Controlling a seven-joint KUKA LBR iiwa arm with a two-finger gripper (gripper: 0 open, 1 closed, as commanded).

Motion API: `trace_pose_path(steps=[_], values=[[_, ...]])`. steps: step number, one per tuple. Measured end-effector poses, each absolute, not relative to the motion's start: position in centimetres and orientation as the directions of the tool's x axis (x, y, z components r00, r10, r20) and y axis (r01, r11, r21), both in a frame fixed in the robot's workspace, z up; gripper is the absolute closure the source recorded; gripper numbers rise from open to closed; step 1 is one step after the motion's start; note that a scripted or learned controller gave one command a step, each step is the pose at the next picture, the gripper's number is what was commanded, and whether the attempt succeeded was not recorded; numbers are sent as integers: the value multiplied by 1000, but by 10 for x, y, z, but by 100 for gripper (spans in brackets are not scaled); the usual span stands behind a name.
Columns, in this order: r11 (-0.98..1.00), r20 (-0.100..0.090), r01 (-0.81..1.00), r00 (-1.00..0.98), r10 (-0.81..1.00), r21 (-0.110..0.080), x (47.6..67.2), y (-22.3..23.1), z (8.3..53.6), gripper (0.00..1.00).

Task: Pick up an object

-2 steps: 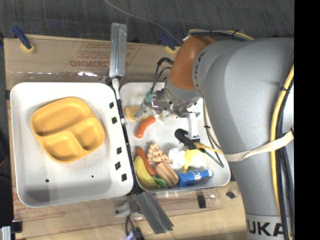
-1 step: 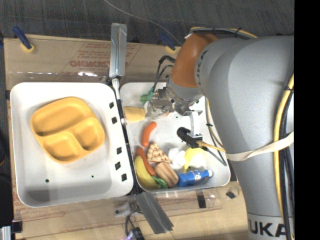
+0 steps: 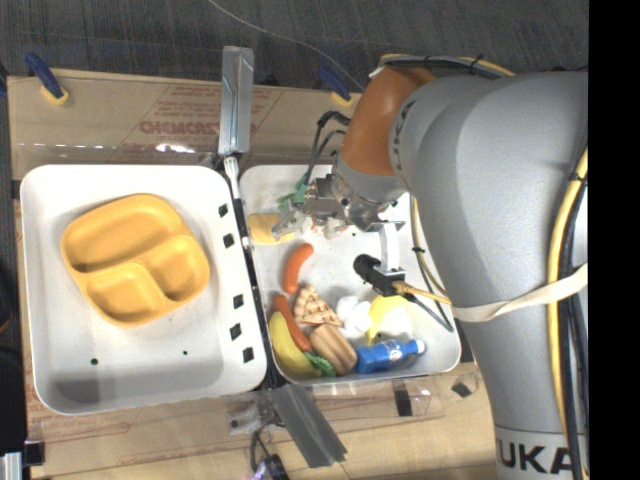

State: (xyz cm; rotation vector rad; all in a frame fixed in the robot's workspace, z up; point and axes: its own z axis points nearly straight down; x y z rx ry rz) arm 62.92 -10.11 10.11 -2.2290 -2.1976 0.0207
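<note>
In the camera view, your gripper (image 3: pixel 300 206) hangs over the right white bin (image 3: pixel 440 353); whether it is open, you cannot tell. Just below it lies the orange plastic carrot (image 3: pixel 297 265); descend centred there, avoiding the pile beneath.

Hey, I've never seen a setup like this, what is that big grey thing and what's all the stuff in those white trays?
The big grey shape is a robot arm with an orange band, reaching in from the right. One fixed camera looks down on it at a slant. Its gripper hangs over the upper part of the right bin; whether it holds anything is unclear. That bin holds toy food: an orange carrot, a banana, a bread roll, a blue bottle. The left bin holds a yellow divided tray.
</note>
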Motion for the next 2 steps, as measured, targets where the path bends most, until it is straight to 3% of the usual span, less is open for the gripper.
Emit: trace_pose_path(steps=[1, 2], values=[[-10, -2, 1000, 10, 1000, -18, 629, -101, 111, 100], [-8, -1, 1000, 8, 1000, -19, 629, -100, 111, 0]])
